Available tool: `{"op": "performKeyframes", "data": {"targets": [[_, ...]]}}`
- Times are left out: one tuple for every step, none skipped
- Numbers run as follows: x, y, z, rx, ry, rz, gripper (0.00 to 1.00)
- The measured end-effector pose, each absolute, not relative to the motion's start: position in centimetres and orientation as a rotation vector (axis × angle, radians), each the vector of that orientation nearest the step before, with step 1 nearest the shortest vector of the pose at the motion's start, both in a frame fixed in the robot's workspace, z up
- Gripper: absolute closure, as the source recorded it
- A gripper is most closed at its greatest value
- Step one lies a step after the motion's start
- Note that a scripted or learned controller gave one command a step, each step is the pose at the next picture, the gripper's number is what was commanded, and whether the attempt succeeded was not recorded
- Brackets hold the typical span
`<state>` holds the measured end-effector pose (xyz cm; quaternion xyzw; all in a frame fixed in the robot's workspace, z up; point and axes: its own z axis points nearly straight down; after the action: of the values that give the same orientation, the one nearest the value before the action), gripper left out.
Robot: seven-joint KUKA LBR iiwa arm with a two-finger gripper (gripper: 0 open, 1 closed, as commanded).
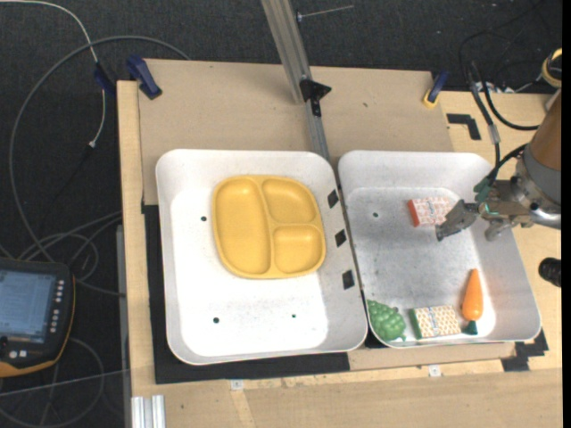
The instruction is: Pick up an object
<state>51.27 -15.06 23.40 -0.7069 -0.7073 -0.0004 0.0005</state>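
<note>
The right bin (508,266) holds a small red and white box (430,209) near its back. Along its front edge lie an orange carrot (472,297), a pale patterned block (437,321) and a green bumpy piece (386,321). My gripper (473,226) hangs over the right bin's right side, just right of the red and white box and behind the carrot. It is open, with only the bin floor showing between its fingers. One dark fingertip (449,228) lies close to the box's right end.
A yellow divided plate (268,226) lies in the left bin (178,266). A metal pole (285,34) slants up from between the bins at the back. Blue clamps (143,77) sit at the bench's back corners. A tablet (31,315) lies off the bench's left.
</note>
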Motion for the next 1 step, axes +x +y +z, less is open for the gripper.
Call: {"op": "performKeyframes", "data": {"targets": [[51.27, -15.06, 23.4, -2.22, -2.222, -0.002, 0.0]]}}
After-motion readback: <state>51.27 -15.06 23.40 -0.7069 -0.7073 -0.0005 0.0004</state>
